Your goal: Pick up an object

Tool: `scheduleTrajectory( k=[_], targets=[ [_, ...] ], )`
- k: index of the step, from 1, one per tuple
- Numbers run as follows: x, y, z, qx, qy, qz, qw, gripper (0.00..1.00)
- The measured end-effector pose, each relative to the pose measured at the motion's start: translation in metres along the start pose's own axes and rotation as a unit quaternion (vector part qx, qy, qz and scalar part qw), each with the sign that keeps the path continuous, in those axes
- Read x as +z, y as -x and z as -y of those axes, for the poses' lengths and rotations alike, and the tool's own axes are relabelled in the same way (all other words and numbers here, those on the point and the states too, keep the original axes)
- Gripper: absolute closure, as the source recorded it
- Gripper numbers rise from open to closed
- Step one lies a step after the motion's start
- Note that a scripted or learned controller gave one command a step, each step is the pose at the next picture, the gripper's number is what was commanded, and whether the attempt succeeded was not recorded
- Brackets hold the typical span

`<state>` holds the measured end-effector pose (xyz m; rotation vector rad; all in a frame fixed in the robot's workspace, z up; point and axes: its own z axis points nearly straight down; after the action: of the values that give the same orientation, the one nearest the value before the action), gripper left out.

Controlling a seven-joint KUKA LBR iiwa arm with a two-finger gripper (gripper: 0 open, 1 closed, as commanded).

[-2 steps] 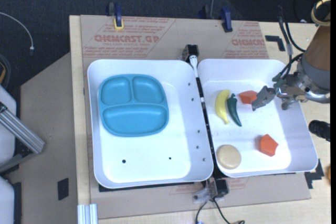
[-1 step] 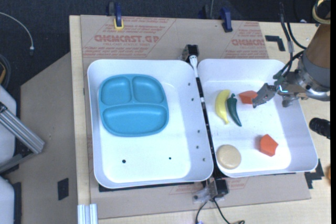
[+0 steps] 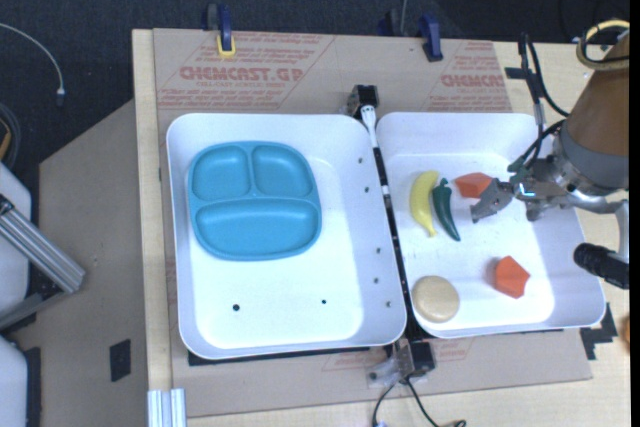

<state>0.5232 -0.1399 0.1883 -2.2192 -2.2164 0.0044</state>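
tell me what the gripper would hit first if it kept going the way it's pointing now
The gripper points toward the view's left across the right bin. First in that line looks to be the green pepper, with the banana beside it. The orange block sits close by, so height could change this.

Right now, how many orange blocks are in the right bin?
2: one orange block by the gripper, one near the front right. The arm may hide more.

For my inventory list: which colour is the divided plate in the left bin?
Light blue. The divided plate shows clearly in the camera view.
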Motion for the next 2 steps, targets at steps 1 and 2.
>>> scheduleTrajectory(
  k=[1,2],
  targets=[
    [0.042,0.001,-0.001,0.000,0.001,0.000,1.0000,0.00],
    [0.090,0.006,0.003,0.000,0.001,0.000,1.0000,0.00]
  ],
)
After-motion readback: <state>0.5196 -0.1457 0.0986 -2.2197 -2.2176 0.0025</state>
